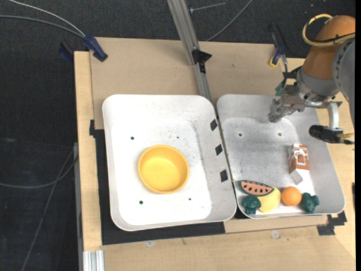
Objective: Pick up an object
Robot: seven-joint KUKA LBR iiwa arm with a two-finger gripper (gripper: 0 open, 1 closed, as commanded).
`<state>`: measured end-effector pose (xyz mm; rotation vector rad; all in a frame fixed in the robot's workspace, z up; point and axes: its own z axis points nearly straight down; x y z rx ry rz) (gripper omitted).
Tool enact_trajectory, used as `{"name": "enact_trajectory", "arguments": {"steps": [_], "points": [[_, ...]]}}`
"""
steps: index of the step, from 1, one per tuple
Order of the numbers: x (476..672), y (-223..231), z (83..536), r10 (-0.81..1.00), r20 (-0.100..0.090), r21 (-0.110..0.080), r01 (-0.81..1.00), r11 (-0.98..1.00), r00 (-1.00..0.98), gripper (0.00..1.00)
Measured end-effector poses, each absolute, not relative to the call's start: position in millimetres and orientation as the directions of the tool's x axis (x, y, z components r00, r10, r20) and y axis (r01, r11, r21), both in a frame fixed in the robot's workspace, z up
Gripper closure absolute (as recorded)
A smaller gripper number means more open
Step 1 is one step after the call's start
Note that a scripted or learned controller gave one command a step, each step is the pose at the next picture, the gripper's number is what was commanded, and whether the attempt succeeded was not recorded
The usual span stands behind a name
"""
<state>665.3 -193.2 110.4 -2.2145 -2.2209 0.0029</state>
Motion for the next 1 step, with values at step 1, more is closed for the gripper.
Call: {"name": "enact_trajectory", "arguments": {"steps": [1], "points": [[673.6, -184.2, 169.3, 1.000, -0.001, 0.010, 1.000, 0.003, -0.003, 1.00]]}}
